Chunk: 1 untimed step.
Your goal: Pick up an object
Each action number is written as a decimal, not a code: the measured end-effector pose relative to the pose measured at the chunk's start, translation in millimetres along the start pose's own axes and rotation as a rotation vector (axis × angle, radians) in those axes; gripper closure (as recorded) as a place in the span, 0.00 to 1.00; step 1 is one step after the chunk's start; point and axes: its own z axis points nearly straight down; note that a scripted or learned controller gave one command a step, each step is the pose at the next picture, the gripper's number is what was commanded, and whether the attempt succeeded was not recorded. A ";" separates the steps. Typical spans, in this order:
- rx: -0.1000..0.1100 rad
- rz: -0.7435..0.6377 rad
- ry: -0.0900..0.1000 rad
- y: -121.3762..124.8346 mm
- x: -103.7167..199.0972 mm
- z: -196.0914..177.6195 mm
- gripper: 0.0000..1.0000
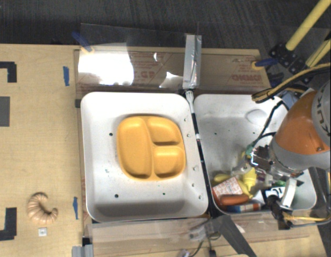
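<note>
A robotics lab or test cell is shown. Two white bins point(95, 159) are set into a plywood bench point(37, 143) marked with blue tape point(66, 75) and black squares point(0, 111). Clear plastic sheets point(133, 63) are taped up behind the bins, cables point(272, 116) are strung along a grey and orange robot arm point(301, 133), and grey carpet point(154, 4) is seen beyond.
</note>
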 end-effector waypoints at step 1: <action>-0.003 0.164 0.006 3.0 -1.9 14.4 0.00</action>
